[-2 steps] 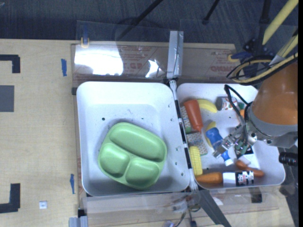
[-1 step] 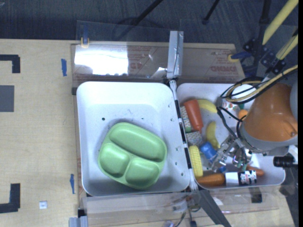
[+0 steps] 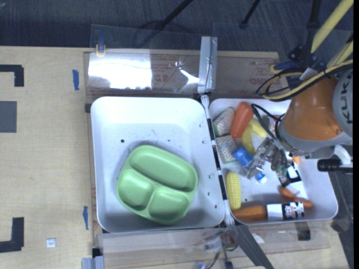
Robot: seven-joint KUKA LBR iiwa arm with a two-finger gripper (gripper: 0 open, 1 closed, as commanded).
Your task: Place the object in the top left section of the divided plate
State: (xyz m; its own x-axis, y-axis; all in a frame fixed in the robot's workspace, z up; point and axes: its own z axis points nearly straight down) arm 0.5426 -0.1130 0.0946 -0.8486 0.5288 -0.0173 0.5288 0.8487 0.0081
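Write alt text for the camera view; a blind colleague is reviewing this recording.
A grey arm with an orange band reaches from the right, its pincer low over a blue item in the right bin, amid toy food including a corn cob and a carrot. The left bin holds a green divided plate.

arm (image 3: 328, 114) cut off, rt edge

Green divided plate (image 3: 157, 184) — white bins (image 3: 112, 122), yellow corn (image 3: 233, 188), perhaps carrots (image 3: 242, 119).
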